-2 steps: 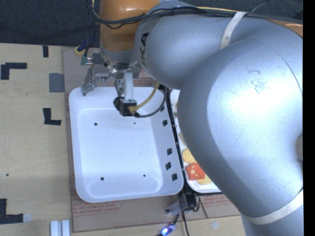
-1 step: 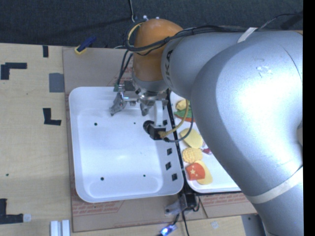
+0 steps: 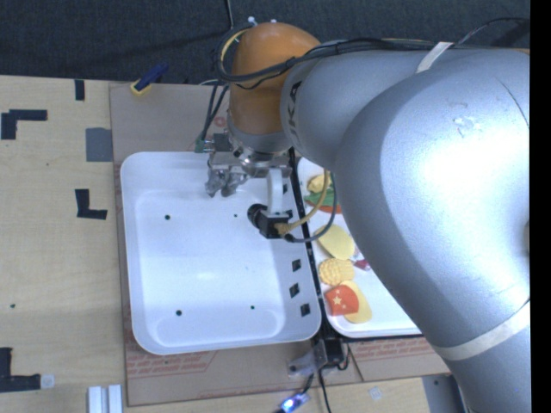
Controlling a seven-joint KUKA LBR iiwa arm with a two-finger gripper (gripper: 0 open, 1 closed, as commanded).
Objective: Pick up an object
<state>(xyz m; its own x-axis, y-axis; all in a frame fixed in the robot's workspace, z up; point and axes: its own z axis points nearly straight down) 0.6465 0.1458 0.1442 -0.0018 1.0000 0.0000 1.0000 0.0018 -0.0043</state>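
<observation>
A large grey robot arm [image 3: 430,205] enters from the right and covers most of the right half of the scene, hiding much of the right bin [image 3: 379,325]. An orange band [image 3: 263,71] sits just above its wrist. Below the band, the gripper [image 3: 221,183] hangs over the far edge of the left bin [image 3: 207,265], near that bin's upper rim. Its fingers are small, dark and blurred against the white plastic; whether they are spread or closed cannot be told, and nothing is seen between them.

The left bin is a shallow white tray with a few small dark dots on its floor. A black cable [image 3: 297,213] runs down from the wrist along the seam where the two bins meet.

In the visible strip of the right bin lie several small toy-like objects, partly cut off by the arm: a yellow piece [image 3: 337,244], a yellow bumpy piece like corn [image 3: 336,271], and a red piece [image 3: 343,299] resting on something yellow. Another yellowish object [image 3: 318,183] peeks out close under the arm, too hidden to identify.

Both bins rest on a tan bench [image 3: 52,256] with black markings.
</observation>
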